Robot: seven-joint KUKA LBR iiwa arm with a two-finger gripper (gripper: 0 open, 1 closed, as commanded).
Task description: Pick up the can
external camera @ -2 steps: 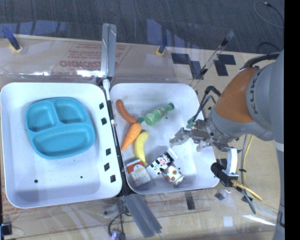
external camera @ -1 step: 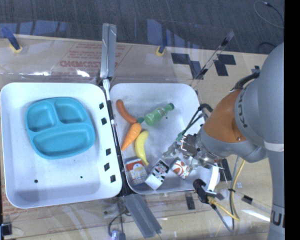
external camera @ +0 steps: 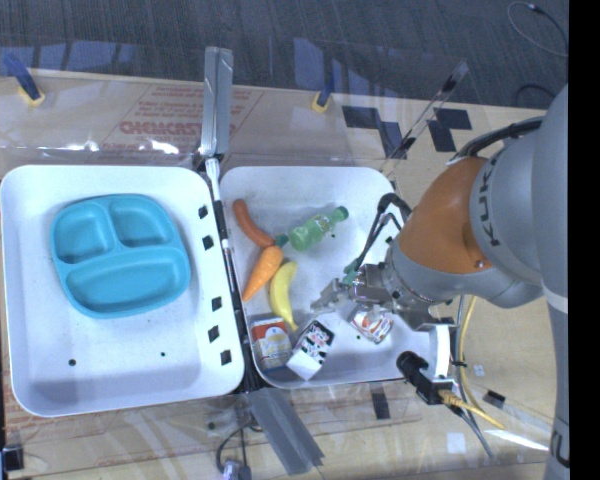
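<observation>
The arm [external camera: 500,218] reaches in from the right over the right bin [external camera: 280,183], its orange band sitting above the bin's right rim. The gripper [external camera: 363,303] hangs low at the near right part of this bin, directly over the can [external camera: 372,324]. The can lies on the bin floor on its side or tilted, a small silvery object with red and white markings, touching or nearly touching the gripper's metal parts. Whether the gripper is parted or closed around it cannot be told from this angle, since the wrist hides much of the mechanism.

To the left of the can, a small white carton [external camera: 311,349] with dark print lies tilted at the near edge of the bin. Just beside it on the left sits a red and white box [external camera: 270,340] in the near left corner. Farther back, a yellow banana [external camera: 282,291] lies next to an orange carrot [external camera: 263,271], and a red-brown sausage [external camera: 251,222] rests beyond them near the left wall. A green bottle [external camera: 316,228] lies on its side toward the middle of the far half.

The left bin [external camera: 40,368] holds a blue divided plate [external camera: 120,253] in its far half.
</observation>
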